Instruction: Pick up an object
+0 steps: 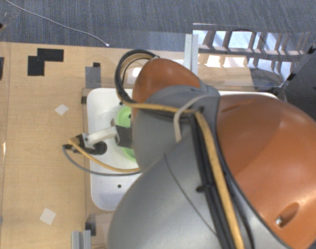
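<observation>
Over the shallow white plastic bin [98, 105], the grey and orange robot arm [209, 165] hides its gripper, grip state unknowable, beside a small lime-green rounded object [125, 117], probably light, smooth, best pinched across its middle.

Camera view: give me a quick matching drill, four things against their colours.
Things:
1. bin
2. object in the bin
3. arm shell
4. bench top

Colours:
a. light wood
b. orange
c. white
d. light green

Pairs: 1-c, 2-d, 3-b, 4-a
</observation>
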Robot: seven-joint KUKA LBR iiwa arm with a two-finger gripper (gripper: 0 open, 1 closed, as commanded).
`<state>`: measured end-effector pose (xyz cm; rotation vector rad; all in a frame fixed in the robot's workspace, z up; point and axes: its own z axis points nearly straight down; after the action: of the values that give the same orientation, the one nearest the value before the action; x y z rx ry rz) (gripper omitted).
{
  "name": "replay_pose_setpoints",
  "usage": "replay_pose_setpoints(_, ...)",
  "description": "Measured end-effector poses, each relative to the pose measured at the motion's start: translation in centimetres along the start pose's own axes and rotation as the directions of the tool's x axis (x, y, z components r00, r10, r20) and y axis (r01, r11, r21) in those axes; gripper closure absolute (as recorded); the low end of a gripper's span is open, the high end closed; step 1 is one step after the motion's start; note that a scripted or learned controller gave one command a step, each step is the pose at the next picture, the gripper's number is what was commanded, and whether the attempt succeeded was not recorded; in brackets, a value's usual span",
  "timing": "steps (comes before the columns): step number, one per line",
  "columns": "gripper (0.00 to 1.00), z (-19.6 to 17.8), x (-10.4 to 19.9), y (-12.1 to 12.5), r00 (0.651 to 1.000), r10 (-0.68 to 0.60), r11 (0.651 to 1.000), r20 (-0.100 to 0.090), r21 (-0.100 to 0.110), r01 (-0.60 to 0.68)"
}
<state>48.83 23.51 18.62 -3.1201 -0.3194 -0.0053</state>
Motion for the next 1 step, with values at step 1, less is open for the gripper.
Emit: replay_pose_setpoints(1,1.0,-1.06,0.13,0.0,1.0,-0.001,1.0,-0.002,0.002,0.001)
